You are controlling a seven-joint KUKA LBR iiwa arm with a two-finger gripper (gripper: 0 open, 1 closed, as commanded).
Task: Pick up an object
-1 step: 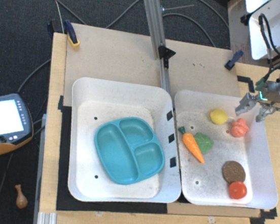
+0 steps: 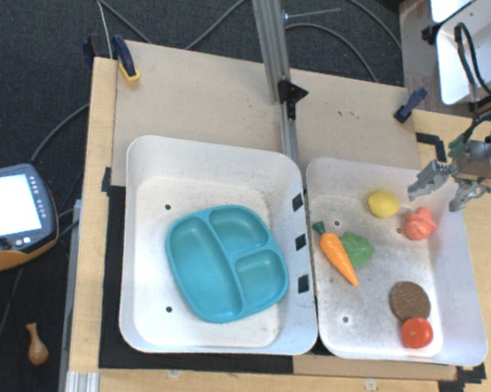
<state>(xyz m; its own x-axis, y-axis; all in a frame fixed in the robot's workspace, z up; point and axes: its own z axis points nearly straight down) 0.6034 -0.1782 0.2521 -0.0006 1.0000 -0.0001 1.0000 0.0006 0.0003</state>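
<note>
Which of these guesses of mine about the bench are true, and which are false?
1. The blue tray lies in the left bin. True.
2. The gripper holds the carrot. False: it is open above the right bin's far corner, with nothing between its fingers.
3. The tomato sits beside the brown disc. True.
4. The lemon rests in the tray. False: it lies in the right bin.

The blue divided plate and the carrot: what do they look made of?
Blue divided plate: likely molded plastic, matte to slightly glossy, with uniform color and soft rounded dividers. Carrot: probably plastic toy food, judging by its even, saturated orange and smooth surface; the material can't be confirmed.
</note>
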